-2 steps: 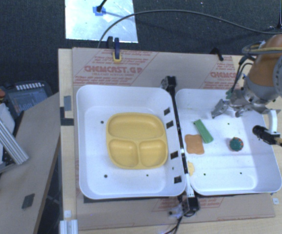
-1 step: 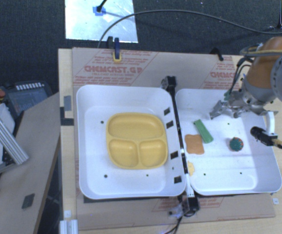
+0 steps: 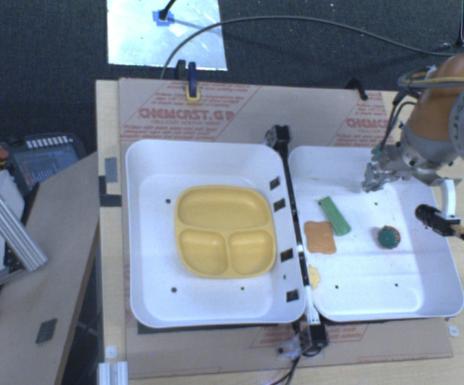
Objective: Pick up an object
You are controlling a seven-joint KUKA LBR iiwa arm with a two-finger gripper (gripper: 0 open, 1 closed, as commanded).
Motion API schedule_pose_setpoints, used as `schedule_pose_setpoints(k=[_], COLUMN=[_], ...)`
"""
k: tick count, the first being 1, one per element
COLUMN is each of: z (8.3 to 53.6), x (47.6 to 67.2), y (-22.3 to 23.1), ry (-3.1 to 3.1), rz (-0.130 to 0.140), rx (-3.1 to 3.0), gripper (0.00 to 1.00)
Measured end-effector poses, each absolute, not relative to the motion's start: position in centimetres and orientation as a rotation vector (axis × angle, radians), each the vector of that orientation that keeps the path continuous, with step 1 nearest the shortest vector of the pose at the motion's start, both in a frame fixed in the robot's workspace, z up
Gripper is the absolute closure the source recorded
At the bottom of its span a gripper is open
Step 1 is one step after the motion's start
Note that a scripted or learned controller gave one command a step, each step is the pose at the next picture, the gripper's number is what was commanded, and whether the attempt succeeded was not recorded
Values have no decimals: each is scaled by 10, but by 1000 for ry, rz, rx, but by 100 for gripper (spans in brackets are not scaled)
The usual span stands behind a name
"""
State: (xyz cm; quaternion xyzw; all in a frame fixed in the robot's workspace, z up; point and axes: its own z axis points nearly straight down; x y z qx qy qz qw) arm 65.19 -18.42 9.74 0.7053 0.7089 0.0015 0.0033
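In the right bin [image 3: 425, 295] lie a green stick-shaped block [image 3: 334, 215], a flat orange piece [image 3: 320, 237] just below it, and a small dark teal round object [image 3: 388, 237] further right. A small pale yellow bit [image 3: 314, 277] rests near the bin's left wall. My gripper [image 3: 374, 178] hangs over the upper part of this bin, above and to the right of the green block and clear of every object. Nothing shows between its fingers.
The left bin [image 3: 148, 295] holds a yellow three-compartment tray [image 3: 224, 231]. A black divider with clips [image 3: 288, 215] runs between the bins. The arm [image 3: 445, 111] enters from the upper right, with a cable and black fitting [image 3: 434, 217] over the right bin's edge.
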Motion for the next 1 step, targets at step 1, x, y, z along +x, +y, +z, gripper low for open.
schedule_pose_setpoints(k=[1], z=[142], x=[653], y=[-183], ry=[2222], rz=[6], rx=[2213], gripper=[100])
